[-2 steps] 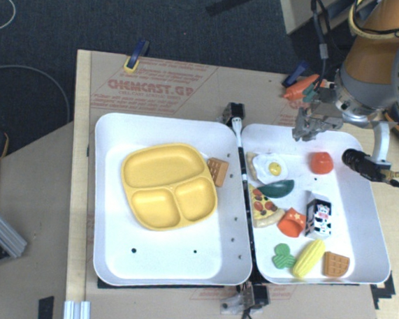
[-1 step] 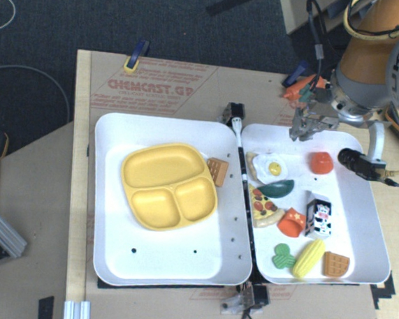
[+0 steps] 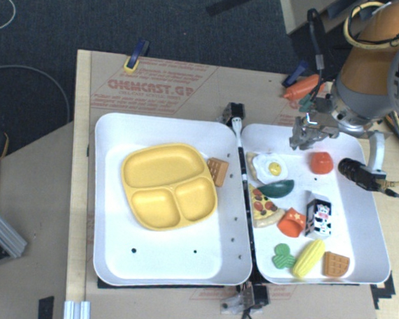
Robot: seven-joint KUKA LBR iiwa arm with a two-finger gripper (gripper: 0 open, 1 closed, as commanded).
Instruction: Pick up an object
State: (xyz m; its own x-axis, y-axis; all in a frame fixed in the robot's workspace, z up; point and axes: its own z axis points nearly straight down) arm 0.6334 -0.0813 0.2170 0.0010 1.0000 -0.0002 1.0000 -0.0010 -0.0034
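My gripper (image 3: 302,140) hangs over the far part of the right bin (image 3: 371,231), with nothing between its fingers. Just right of it lies a red tomato-like piece (image 3: 321,162). Nearer the bin's left side are a fried egg (image 3: 269,168), a dark green piece (image 3: 276,188) and a pizza slice (image 3: 264,207). Further forward lie a red piece (image 3: 291,223), a black-and-white cow carton (image 3: 319,218), a green piece (image 3: 283,256), a corn cob (image 3: 308,257) and a waffle (image 3: 335,264).
The left bin (image 3: 107,202) holds a yellow divided plate (image 3: 169,185) with a small waffle-like cracker (image 3: 217,171) at its right edge. A ridge where the bins meet (image 3: 244,195) runs between them. Clamps sit on the bench's far edge.
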